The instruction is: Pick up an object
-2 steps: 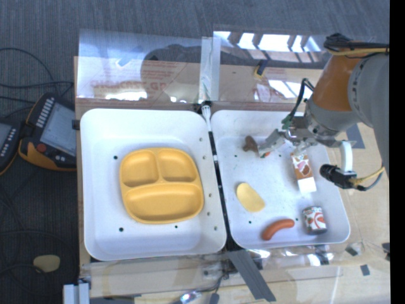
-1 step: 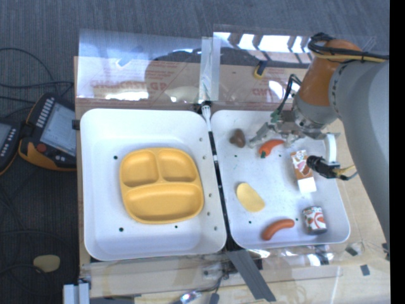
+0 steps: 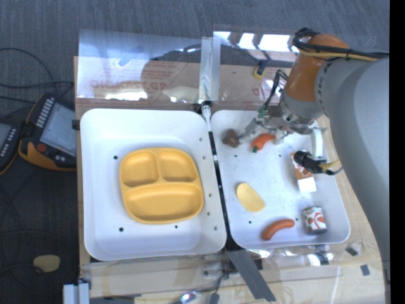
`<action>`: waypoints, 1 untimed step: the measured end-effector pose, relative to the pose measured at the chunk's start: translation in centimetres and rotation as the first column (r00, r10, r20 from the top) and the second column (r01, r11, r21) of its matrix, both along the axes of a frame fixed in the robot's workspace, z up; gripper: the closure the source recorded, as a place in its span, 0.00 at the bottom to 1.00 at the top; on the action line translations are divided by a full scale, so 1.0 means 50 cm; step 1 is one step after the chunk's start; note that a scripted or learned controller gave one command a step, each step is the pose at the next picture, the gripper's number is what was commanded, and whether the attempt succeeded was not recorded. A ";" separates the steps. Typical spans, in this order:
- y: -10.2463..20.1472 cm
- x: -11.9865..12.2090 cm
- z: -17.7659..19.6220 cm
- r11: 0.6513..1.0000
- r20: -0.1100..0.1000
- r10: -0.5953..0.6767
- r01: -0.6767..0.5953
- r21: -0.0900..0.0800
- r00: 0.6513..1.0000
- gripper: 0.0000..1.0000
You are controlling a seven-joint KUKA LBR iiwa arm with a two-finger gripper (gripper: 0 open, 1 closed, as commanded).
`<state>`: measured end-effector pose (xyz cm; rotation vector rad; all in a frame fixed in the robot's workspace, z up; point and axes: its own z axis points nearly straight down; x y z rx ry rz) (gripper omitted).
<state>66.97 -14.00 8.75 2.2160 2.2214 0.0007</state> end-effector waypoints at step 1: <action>-0.001 -0.007 0.015 1.000 -0.018 -0.002 0.002 0.000 1.000 1.00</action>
